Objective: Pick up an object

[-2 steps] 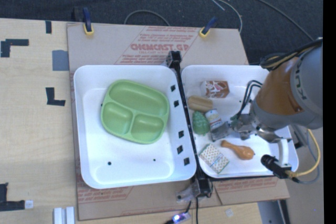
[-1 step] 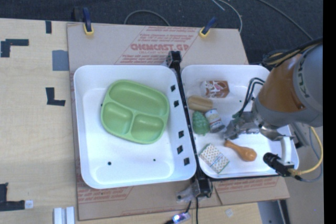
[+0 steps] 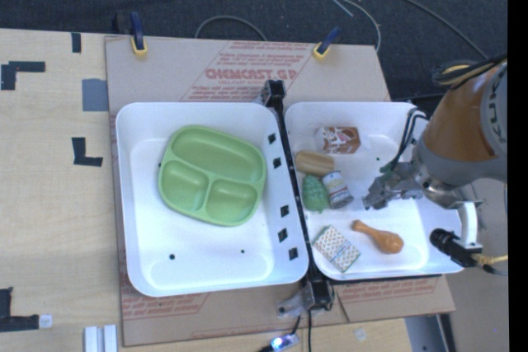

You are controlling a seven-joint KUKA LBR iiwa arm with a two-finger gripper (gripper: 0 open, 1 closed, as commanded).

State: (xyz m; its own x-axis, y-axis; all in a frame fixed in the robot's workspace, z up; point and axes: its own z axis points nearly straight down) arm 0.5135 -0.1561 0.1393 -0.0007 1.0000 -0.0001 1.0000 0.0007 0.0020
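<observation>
- Gripper (image 3: 381,195): over R bin (image 3: 410,113), dark fingers low near bin floor; nothing seen between them. Spread vs pressed together: cannot tell, tips too small/dark.
- Arm (image 3: 462,140): grey w/ orange band, enters from view's R edge.
- Orange drumstick-shaped toy (image 3: 379,235): nearest item, just below gripper, apart from it. Long axis approx. horizontal w/ slight tilt; thin end points upper L, bulb end lower R.
- Small can (image 3: 335,187): L of gripper, near, not touching. Lies tilted.
- Green lumpy toy (image 3: 314,194): just beyond can, touching it.
- Tan roll-shaped item (image 3: 313,162): upper L of gripper; long axis approx. horizontal.
- Brown/white packet (image 3: 339,139): above-L of gripper, toward bin's far wall.
- Patterned box (image 3: 337,248): below-L of gripper, rotated diagonal, near bin's front wall.
- Green divided plate (image 3: 213,175): well apart, in L bin (image 3: 132,202).
</observation>
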